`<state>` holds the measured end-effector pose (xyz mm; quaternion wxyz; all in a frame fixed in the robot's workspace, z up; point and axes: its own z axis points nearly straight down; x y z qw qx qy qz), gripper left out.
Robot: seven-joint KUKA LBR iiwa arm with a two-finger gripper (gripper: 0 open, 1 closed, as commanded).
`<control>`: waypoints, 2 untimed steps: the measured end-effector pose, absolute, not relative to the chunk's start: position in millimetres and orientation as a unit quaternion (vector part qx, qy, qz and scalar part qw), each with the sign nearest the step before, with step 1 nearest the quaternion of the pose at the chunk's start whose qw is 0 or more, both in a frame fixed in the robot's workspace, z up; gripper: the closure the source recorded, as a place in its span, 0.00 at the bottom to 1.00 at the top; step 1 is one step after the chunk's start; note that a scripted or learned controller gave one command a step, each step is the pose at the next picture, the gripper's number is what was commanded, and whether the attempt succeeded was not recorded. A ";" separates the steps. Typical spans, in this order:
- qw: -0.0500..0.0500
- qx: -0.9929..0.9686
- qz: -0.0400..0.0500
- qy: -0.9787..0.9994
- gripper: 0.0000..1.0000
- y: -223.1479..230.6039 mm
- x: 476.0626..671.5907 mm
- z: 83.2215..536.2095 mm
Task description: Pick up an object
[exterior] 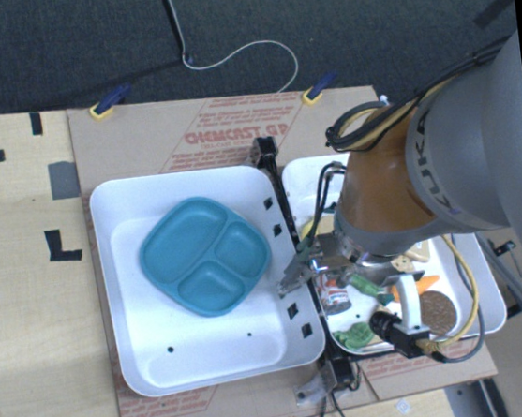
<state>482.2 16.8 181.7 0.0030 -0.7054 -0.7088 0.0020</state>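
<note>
A blue divided plate [205, 255] lies in the left bin [122, 267]. The right bin [473, 318] holds several small items: a green piece [357, 335], a brown round object [437, 310], an orange piece [423, 280] and a small red-and-white item [333, 296]. The arm's orange band [381, 183] hangs over the right bin. My gripper [338, 283] is low over the left part of the right bin, right above the small items. The wrist hides much of what lies beneath it.
A black divider [286, 219] runs between the two bins. Both bins sit on a cardboard sheet [223, 132] held by blue-and-yellow clamps [111, 100]. A white cable [242, 54] loops across the dark floor behind. Cables trail near the front edge [335, 387].
</note>
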 end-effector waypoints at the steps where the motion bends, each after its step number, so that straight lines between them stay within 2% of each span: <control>1: -0.005 -0.707 -0.005 -0.708 0.00 -0.7 491.9 311.7; 2: 0.001 -0.706 0.001 -0.708 1.00 0.5 489.9 314.0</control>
